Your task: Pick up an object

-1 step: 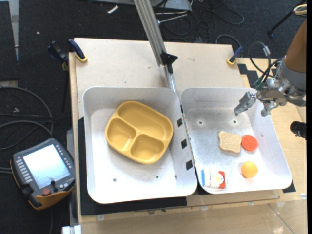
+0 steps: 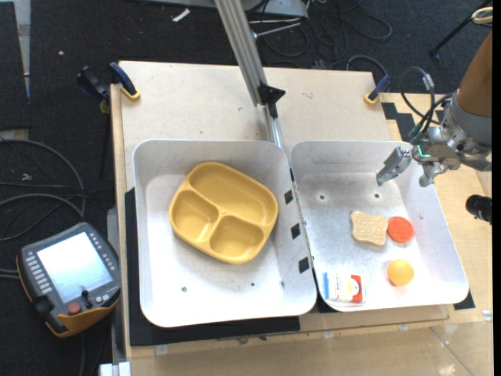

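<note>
1. While the arm reaches in over the far edge of the right bin (image 2: 438,233), its gripper (image 2: 409,171) hangs with both fingers spread apart and nothing between them; one finger (image 2: 390,167) points down toward the bin floor, the other sits nearer the wrist.
2. Four small things lie in the near half of that bin: a slice of toast (image 2: 369,228), a red round piece (image 2: 401,229) touching its right side, a yellow ball (image 2: 400,272) nearer the front, and a small white carton (image 2: 344,287) at the front left corner.
3. A yellow divided plate (image 2: 224,211) sits alone in the left bin (image 2: 156,288), well apart from the gripper.
4. Nothing is picked up yet, so I judge the task to be at its approach step, with the toast and red piece as the nearest choices.
5. Risk: the toast and red piece touch, so a descent between them may push both aside or pinch neither.
6. Risk: the toast lies flat, and fingers closing on it could slide over the top.
7. Risk: the yellow ball may roll away if one finger meets it first.
8. Risk: the carton sits close against the bin's front wall, leaving little room for a finger on that side.
</note>
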Motion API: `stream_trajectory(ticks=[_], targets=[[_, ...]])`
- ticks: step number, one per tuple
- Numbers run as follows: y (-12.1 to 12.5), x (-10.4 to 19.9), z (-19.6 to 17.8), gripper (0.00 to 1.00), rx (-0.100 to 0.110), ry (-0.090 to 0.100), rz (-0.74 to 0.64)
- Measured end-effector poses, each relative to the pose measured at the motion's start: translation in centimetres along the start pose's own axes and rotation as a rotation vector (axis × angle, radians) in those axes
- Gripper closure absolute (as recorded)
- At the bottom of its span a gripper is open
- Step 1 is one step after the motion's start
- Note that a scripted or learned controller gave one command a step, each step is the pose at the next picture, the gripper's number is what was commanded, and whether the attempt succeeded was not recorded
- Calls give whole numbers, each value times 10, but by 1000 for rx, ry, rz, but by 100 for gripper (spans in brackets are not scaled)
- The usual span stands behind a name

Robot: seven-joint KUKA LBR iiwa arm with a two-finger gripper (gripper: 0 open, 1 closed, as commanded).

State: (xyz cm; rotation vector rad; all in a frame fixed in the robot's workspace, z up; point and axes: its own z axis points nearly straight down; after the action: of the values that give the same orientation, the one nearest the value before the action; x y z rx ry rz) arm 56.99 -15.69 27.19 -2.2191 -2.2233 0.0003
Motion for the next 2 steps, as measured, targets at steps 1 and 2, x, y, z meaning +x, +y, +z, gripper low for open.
stream_trajectory(ticks=[1,2], targets=[[5,1,62,0,6,1,1],[13,8,118,0,5,1,-1]])
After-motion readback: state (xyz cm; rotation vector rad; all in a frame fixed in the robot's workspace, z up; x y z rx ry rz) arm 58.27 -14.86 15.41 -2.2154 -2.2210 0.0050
